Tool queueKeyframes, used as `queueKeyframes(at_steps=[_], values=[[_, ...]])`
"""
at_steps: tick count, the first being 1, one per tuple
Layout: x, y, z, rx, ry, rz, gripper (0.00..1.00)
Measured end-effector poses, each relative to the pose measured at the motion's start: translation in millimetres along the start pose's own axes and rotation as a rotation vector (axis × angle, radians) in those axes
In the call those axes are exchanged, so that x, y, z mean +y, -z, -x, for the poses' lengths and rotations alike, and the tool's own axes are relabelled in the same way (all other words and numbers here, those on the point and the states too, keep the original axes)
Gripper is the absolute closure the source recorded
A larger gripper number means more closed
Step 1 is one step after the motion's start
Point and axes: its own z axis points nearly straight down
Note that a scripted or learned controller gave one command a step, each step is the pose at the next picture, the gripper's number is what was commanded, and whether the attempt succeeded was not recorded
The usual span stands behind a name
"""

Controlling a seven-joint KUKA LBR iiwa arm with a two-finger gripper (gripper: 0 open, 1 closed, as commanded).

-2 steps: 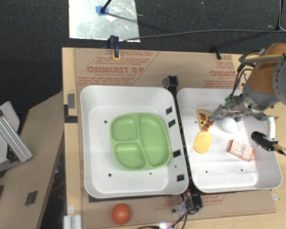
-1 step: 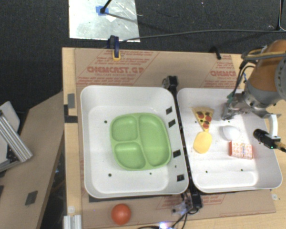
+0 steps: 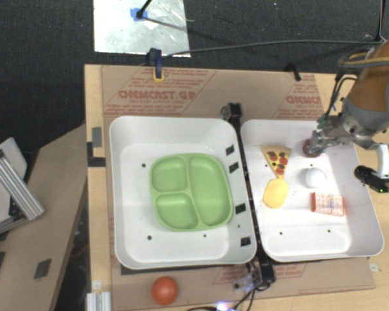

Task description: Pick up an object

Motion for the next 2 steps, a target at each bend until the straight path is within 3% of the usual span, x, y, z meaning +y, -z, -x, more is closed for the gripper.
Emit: queueKeyframes(at_steps=[1,2], values=[[7.6,62.6,-4.2,-0.001,0.002,0.002,1.00],[8.6,64.1,-4.2,0.000,0.001,-0.002,1.00]])
